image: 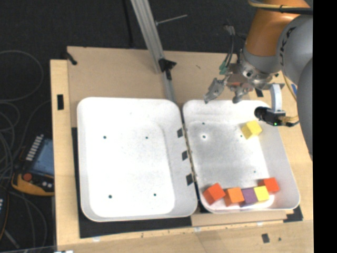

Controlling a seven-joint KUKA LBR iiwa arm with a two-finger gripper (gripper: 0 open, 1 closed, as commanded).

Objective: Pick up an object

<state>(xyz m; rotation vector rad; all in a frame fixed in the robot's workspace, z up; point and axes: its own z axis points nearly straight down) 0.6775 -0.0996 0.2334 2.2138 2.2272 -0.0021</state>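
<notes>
My gripper (pixel 225 95) hangs above the far edge of the right bin (pixel 231 157), its two fingers spread apart with nothing between them. A yellow block (pixel 251 129) lies in the right bin, below and to the right of the gripper. Along the bin's near edge sits a row of blocks: a red-orange block (pixel 214 192), an orange block (pixel 234 195), a purple block (pixel 247 198), a yellow block (pixel 261 194) and a red-orange block (pixel 271 185).
The left bin (pixel 129 157) lies beside the right one. A grey metal pole (pixel 150 28) slants up from the bench behind the bins. Cables and a handheld controller (pixel 37 165) lie off the bench at the left.
</notes>
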